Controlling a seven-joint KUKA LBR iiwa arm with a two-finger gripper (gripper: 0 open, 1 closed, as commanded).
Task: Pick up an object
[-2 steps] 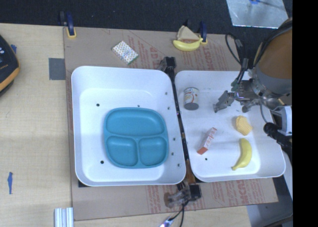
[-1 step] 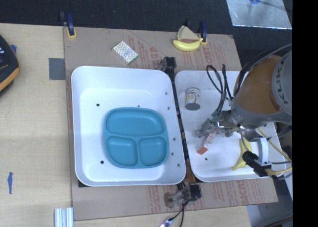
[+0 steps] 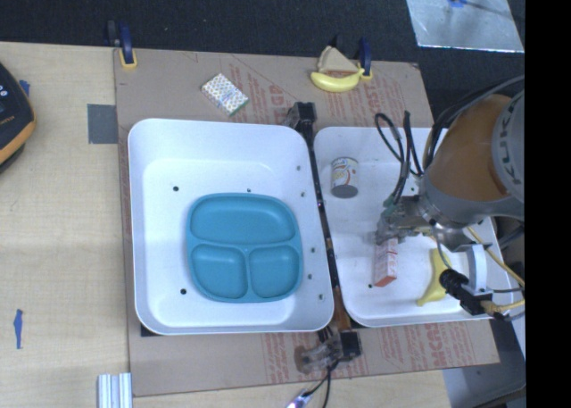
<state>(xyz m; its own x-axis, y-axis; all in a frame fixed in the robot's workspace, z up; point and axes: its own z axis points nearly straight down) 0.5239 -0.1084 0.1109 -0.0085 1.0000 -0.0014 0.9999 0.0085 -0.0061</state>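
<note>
The tool [image 3: 393, 223] sits low in the right bin [image 3: 357, 152], apparently just above the red-and-white packet [image 3: 385, 265]; I cannot tell its state. A small can [image 3: 344, 176] stands beyond the packet.

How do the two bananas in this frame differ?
The banana on the cardboard lies outside the bins at the far edge, whole outline visible. The banana in the right bin lies at the near side, partly hidden under the arm. Both are yellow and curved.
</note>
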